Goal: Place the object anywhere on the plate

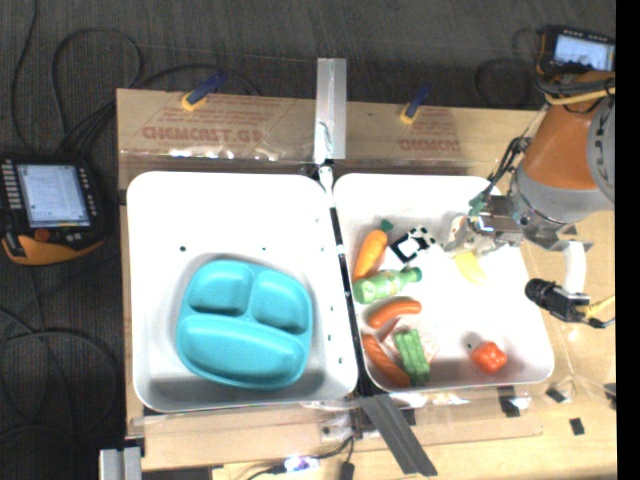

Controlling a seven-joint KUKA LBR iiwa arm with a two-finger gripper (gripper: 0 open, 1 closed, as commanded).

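A light blue divided plate (243, 321) lies in the left bin (160, 208). The right bin (520, 308) holds several toy foods: an orange carrot (371, 252), a green bottle (384, 286), a red sausage (392, 310), a green piece (411, 355), a small red piece (488, 356) and a yellow piece (468, 265). My gripper (462, 236) hangs over the right bin's upper middle, directly above the yellow piece and close to it. Whether they touch is unclear.
A black-and-white block (410, 241) lies beside the carrot, just left of the gripper. The grey arm with its orange band (562, 163) comes in over the right bin's far right corner. A divider wall (340, 268) separates the bins. A tablet (48, 203) lies off the bench at left.
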